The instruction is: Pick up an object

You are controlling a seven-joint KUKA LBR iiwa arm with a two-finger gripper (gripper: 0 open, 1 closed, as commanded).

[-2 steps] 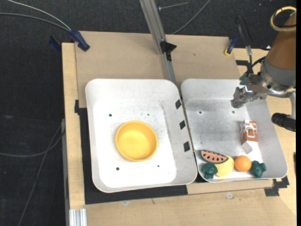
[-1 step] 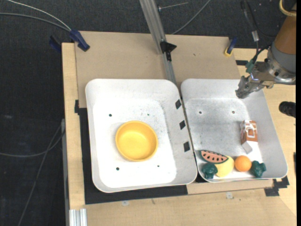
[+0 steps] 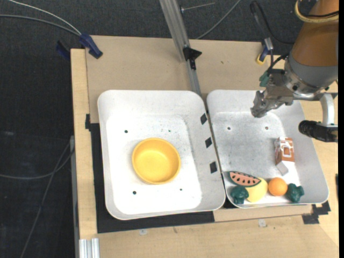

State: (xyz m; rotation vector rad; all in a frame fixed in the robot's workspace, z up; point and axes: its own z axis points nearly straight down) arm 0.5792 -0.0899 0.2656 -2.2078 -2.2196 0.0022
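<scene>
My gripper (image 3: pixel 259 109) hangs over the far part of the right bin (image 3: pixel 242 138), above bare bin floor. Nothing shows between its fingers. Along that bin's near edge lie a watermelon slice (image 3: pixel 245 178), a yellow fruit (image 3: pixel 258 190), a green broccoli piece (image 3: pixel 239 194), an orange (image 3: pixel 277 187) and a second green piece (image 3: pixel 294 192). A small brown and white carton (image 3: pixel 284 150) lies toward the right side, well below and right of the gripper. A yellow bowl (image 3: pixel 156 160) sits in the middle of the left bin (image 3: pixel 118 112).
A slanted metal pole (image 3: pixel 177 31) rises from between the bins at the back. Blue clamps (image 3: pixel 91 45) hold the bench at the far left, and a black fitting (image 3: pixel 317 130) sticks out at the right bin's right rim.
</scene>
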